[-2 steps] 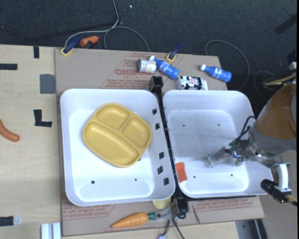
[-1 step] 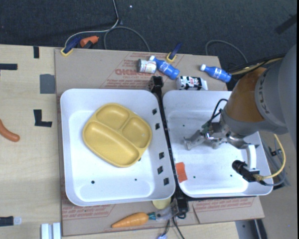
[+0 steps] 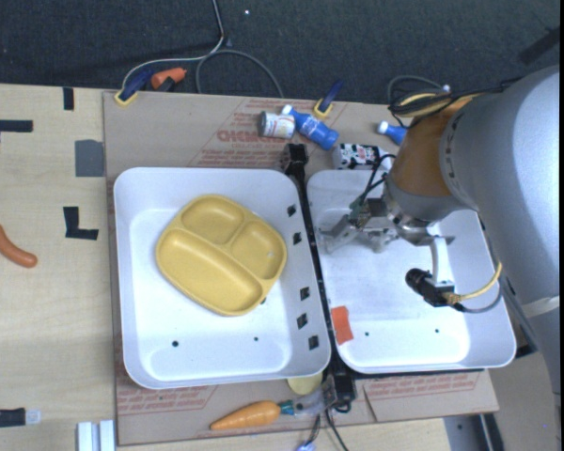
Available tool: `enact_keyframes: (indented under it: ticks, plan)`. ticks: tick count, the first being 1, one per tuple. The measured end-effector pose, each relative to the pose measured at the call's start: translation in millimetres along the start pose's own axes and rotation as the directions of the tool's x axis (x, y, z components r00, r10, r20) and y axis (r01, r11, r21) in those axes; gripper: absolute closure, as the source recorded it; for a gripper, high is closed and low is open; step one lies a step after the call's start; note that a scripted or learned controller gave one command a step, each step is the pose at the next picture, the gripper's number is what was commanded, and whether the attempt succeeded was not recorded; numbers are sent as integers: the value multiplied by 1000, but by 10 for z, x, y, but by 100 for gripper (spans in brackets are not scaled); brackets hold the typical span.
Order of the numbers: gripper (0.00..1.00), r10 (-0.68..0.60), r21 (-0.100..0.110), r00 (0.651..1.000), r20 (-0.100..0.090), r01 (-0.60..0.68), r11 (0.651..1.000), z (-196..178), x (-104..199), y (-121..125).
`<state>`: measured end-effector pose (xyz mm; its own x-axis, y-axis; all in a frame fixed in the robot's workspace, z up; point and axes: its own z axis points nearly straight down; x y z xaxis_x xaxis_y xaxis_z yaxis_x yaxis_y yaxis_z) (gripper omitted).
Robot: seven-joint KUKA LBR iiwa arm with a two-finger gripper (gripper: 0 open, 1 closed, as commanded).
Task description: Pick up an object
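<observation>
Where the bench (image 3: 38,177) lies bare, well to the left of the yellow plate (image 3: 223,252), a small reddish toy sausage (image 3: 12,245) rests on the wood. Above and left of the plate, an orange-handled clamp (image 3: 152,80) grips the cardboard edge. The plate itself, divided into compartments, lies flat in the left bin (image 3: 197,346), nearer that bin's upper half and apart from its walls. Below the plate, past the bin's lower rim, a toy carrot (image 3: 247,415) lies on the cardboard. Above and right of the plate, beyond the bins, a white and blue bottle (image 3: 301,125) lies on its side.

Right of the plate, across the black divider, the right bin (image 3: 404,336) holds a small orange piece (image 3: 341,325), lying flat near its lower left corner. Further up in that bin, level with the plate, the gripper (image 3: 343,231) is low over the white floor, well apart from the orange piece. Whether it is released or clenched cannot be told from this slant, and nothing is seen held in it. The grey arm (image 3: 508,148), with its orange band, fills the space to the far right of the plate.
</observation>
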<state>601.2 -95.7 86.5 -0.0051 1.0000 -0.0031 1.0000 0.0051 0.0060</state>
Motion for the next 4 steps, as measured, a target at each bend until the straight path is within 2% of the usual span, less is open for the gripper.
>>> enact_keyframes:
  ticks: [1, 2, 3, 4]
  plan:
    - [0, 3, 4, 1000, -2, -3, 1000, 10, -19, 399]
    - [0, 3, 4, 1000, -3, -3, 1000, 16, -116, 683]
    - [100, 2, 2, 1000, 1, -2, 1000, -92, -117, 683]
    - [100, 3, 1, 1000, -5, -3, 1000, -1035, 342, -418]
